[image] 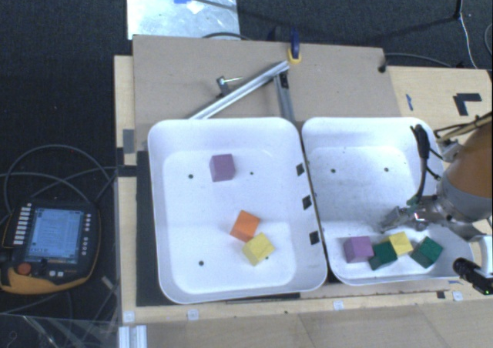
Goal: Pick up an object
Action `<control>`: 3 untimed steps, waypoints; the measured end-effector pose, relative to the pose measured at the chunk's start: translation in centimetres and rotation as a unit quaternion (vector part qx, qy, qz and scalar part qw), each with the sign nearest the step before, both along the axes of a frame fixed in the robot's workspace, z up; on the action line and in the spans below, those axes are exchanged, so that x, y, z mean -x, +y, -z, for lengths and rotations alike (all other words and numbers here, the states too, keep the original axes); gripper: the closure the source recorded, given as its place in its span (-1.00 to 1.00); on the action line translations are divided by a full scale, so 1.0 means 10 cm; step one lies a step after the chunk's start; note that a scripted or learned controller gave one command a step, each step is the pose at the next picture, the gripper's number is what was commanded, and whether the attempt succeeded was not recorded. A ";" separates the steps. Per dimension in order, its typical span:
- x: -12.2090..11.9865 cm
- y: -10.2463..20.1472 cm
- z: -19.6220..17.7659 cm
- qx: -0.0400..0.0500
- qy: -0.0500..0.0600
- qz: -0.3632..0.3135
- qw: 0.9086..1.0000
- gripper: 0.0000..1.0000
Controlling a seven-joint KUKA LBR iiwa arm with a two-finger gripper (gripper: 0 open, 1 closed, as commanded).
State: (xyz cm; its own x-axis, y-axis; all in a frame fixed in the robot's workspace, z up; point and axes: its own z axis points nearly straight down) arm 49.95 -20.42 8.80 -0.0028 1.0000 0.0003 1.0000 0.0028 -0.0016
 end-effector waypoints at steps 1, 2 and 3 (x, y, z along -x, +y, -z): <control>-0.02 -0.01 -0.13 0.001 -0.003 -0.001 1.000 1.00; -0.13 0.03 -0.65 0.001 -0.004 -0.002 1.000 1.00; -0.14 0.01 -1.09 0.002 -0.004 -0.001 1.000 1.00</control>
